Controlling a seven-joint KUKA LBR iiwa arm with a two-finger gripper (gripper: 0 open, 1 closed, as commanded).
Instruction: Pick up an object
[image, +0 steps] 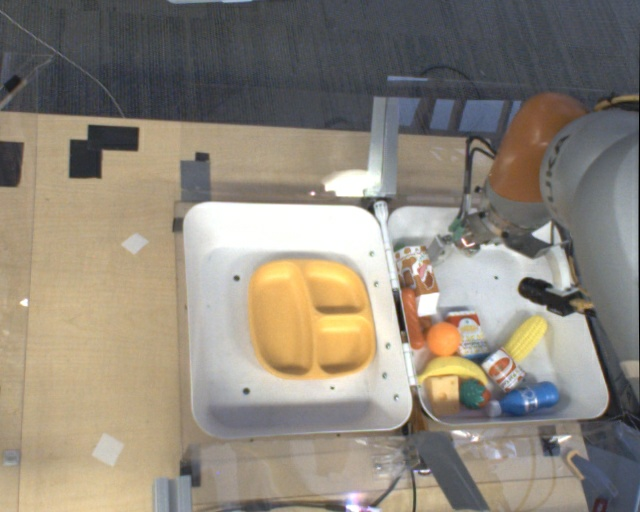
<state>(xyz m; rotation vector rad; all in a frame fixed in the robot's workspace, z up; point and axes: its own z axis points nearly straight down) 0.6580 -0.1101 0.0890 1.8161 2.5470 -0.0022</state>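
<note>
The gripper (455, 236) hangs over the back of the right bin (590, 405). I cannot tell how it is set. An orange (443, 339) sits nearer the front, beside a banana (450, 370).

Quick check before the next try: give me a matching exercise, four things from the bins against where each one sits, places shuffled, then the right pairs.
Things:
1. yellow tray
2. corn cob
3. orange ball
4. blue bottle

Places:
A. near the front edge of the right bin, right of the banana
B. middle of the left bin
C. right bin, close to the divider, above the banana
D. right bin, lying slantwise toward its right side

Pairs: 1-B, 2-D, 3-C, 4-A
</note>
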